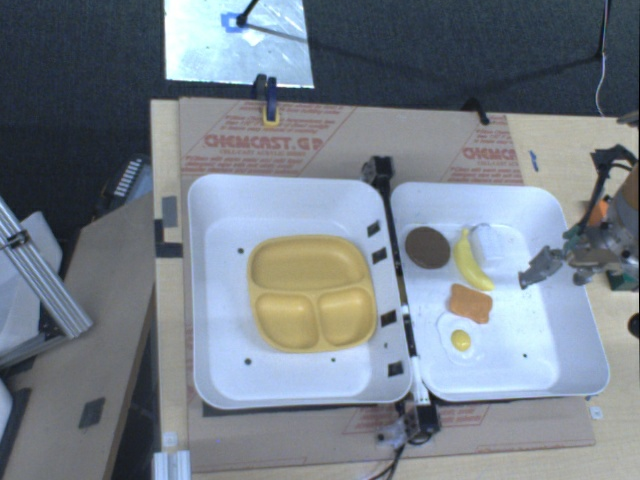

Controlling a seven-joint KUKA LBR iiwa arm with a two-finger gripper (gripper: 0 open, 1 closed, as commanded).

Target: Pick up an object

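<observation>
Now, far to the left of your jaws a yellow divided plate sits in the left bin, well apart from them. In the right bin you have a brown disc, a fried egg, an orange piece, a banana and a pale white item. The banana is probably your nearest clean target: it lies just left of the jaws, with its long axis running away from you up the bin, roughly crosswise to your reach. You cannot tell how wide the jaws stand; nothing shows between them.
</observation>
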